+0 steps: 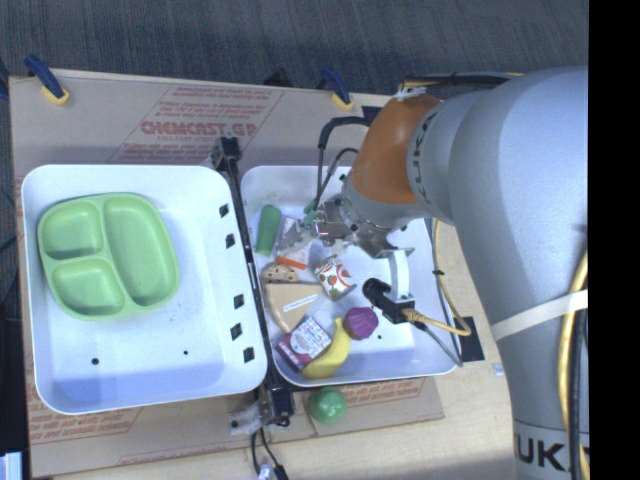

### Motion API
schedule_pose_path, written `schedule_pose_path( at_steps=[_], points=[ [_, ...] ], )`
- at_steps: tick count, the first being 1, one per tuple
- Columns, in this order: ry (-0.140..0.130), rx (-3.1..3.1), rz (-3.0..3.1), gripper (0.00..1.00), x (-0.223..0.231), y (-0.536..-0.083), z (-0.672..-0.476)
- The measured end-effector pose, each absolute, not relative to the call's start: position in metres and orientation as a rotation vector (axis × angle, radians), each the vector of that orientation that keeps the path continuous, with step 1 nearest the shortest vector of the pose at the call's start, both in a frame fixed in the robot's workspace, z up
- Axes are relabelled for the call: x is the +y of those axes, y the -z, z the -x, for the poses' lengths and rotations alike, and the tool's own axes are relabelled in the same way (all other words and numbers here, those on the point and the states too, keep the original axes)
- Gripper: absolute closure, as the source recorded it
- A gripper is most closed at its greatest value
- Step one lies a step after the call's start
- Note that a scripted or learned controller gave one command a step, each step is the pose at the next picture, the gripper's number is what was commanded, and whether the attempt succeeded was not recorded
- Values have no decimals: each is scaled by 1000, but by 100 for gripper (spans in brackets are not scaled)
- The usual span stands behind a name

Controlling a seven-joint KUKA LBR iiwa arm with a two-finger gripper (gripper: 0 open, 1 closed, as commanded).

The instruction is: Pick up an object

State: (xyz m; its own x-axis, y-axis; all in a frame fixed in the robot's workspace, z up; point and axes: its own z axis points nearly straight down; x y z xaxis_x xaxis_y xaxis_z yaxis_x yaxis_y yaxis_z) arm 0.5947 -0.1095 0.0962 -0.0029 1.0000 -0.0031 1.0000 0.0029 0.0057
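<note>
Arm low over the cluttered right bin; I cannot tell the claw's state, and nothing is visibly lifted.

Nearest me, a green ball (326, 404) sits outside the bins on the bench, out of play. In the right bin (425, 363), going from near to far, I note a banana (334, 355) touching a maroon packet (305, 341), a purple piece (360, 322), a small red-and-white carton (334, 279) and a green cylinder (267, 228). My concern is crowding: a descent here could pinch two items or nudge one aside, and I judge a cable (440, 325) trailing in the bin could snag. The gripper (330, 226) sits beside the carton, its tips lost in clutter under the wrist. The left bin (130, 378) holds a green divided tray (108, 253).
</note>
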Motion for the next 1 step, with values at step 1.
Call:
schedule_pose_path(
  at_steps=[1],
  points=[
    [-4,2229,-2206,100,-108,-107,-596]
  ],
)
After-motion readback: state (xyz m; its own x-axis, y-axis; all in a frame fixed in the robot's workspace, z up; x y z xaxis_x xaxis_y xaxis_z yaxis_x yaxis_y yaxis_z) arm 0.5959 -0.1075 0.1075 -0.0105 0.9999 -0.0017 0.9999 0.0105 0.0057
